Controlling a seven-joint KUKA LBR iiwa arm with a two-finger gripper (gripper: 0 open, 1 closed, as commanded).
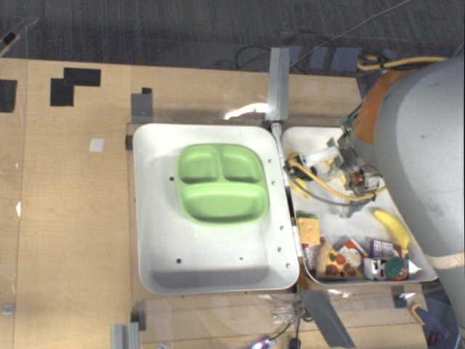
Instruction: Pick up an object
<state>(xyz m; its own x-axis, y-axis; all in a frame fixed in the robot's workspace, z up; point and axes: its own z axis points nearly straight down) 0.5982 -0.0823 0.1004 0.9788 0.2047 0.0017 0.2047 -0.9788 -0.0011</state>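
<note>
At right of the frame, the hand (354,174) is lowered into the right bin (314,138) above the banana (392,227); its grip cannot be told, and nothing appears lifted yet.

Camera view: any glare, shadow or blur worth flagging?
Camera view: bright glare streak on the bench just above the left bin; soft shadow along that bin's near inner wall; green divided plate evenly lit and sharp; arm close to the lens, looks soft.
</note>
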